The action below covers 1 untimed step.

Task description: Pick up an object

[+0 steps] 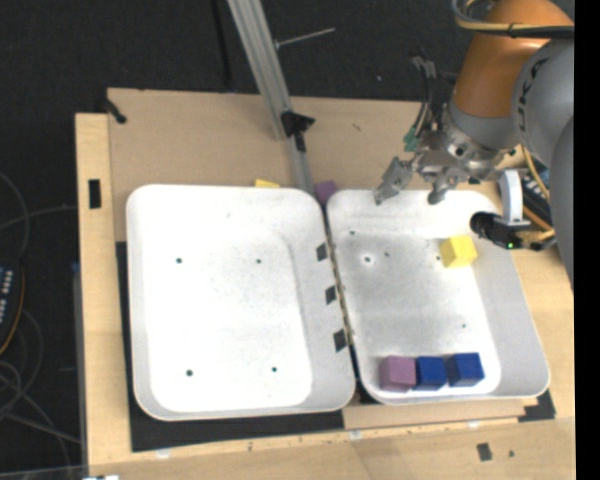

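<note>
You have the hand [414, 185] hanging above the far rim of the right bin [500, 298], its two fingers spread apart and nothing between them. It is released, and I read that as a hand ready to descend rather than one carrying anything.

The nearest candidate is the yellow block [458, 251]. It lies inside the right bin, a little nearer you than the hand and off toward the arm's side, apart from the fingers and from the bin wall. Standing alone on bare floor, it probably leaves room for a finger on each side, which makes it the easiest pick.

Three more blocks sit in a row against the near wall of the right bin: a purple block [398, 371], then two blue blocks [432, 370], the last one [467, 368] closest to the corner. They touch or nearly touch each other and the wall, so I judge a finger would struggle to slip between them.

Beyond the far rim of the right bin, on the bench [180, 128], a small purple piece [326, 190] shows beside the base of the metal pole [265, 58], and a yellow sliver [267, 183] peeks out behind the left bin [220, 298]. Both look out of easy reach.

Nothing is lifted yet. If you go for the yellow block, the hand needs to shift toward you and the arm's side before dropping.
</note>
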Motion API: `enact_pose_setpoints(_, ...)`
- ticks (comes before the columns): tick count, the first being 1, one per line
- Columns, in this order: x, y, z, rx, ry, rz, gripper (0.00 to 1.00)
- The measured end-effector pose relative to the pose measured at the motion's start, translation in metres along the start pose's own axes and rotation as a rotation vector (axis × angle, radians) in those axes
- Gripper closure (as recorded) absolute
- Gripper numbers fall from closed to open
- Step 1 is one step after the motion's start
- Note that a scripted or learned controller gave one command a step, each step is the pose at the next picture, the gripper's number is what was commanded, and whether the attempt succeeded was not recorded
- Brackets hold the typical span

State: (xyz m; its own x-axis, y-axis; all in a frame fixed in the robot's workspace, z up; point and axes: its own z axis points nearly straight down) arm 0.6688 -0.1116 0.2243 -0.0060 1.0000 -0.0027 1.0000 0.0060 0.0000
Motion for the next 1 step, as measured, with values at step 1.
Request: enact_pose_setpoints(1, -0.0561, -0.0077, -0.0362, -0.005, -0.002, 0.01, 0.0)
